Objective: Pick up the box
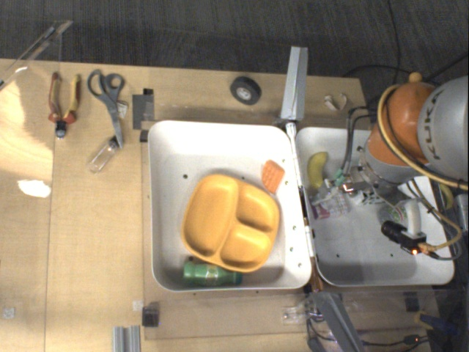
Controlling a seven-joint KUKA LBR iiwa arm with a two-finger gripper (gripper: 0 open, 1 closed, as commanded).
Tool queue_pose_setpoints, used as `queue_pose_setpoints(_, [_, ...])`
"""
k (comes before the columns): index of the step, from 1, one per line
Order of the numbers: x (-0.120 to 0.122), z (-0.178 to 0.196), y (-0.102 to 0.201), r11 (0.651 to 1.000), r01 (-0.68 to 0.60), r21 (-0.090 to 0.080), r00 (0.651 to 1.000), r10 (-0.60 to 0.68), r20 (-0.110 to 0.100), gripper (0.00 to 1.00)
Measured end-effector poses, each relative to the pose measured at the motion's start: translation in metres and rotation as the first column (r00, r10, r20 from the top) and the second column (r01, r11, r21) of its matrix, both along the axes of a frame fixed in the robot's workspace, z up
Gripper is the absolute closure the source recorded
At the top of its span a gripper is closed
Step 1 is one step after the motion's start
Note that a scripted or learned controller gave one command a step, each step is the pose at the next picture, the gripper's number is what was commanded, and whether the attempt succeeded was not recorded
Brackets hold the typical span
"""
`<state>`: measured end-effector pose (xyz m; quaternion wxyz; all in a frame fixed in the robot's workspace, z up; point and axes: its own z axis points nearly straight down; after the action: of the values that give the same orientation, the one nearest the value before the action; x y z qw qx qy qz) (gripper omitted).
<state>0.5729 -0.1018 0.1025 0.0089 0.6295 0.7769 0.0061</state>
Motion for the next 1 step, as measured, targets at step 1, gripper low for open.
queue_pose_setpoints(1, [0.0022, -0.0082, 0.0086, 0.999, 0.051, 0.001, 0.999, -0.051, -0.002, 0.0])
